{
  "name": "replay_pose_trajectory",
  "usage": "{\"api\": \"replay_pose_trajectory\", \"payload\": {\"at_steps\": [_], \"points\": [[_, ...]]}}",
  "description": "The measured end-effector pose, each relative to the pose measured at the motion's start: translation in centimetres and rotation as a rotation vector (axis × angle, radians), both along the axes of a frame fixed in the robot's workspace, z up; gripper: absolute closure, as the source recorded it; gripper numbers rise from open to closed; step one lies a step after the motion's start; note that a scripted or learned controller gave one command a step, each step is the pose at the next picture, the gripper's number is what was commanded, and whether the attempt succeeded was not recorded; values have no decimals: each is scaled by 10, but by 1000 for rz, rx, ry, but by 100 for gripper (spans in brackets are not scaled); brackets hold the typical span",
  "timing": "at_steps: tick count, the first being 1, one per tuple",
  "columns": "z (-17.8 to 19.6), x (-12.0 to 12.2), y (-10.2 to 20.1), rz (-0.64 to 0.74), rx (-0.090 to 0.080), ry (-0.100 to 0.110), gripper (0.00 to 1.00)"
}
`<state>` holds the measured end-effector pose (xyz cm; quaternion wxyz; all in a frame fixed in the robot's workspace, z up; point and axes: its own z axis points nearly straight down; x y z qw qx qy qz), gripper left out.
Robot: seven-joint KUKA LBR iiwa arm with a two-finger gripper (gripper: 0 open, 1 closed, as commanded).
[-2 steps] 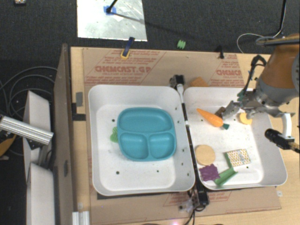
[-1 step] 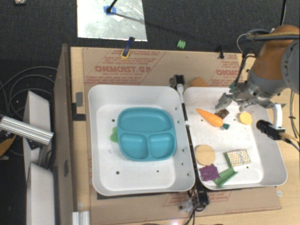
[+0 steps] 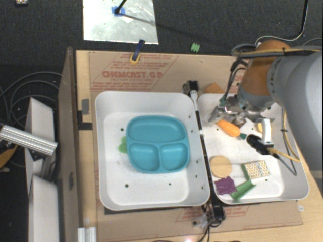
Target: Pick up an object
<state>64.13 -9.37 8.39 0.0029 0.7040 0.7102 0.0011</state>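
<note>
Orange carrot (image 3: 229, 129) is lying in the right bin (image 3: 292, 188); jaws (image 3: 225, 114) are hovering beside it, grip state unclear.

You're seeing even, bright overhead light; the white bins (image 3: 151, 102) nearly wash out, glare streaks the metal sheet (image 3: 121, 14), shadows stay soft, and the picture is slightly grainy.

Dark speckled floor (image 3: 40, 29), shiny metal sheet (image 3: 120, 14) (reflective), brown board (image 3: 133, 72), coiled black cables (image 3: 22, 92)
</note>
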Motion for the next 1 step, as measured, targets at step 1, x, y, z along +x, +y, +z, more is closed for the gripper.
{"api": "replay_pose_trajectory", "payload": {"at_steps": [1], "points": [[16,2,-3,-3,-1,-8,100]]}}
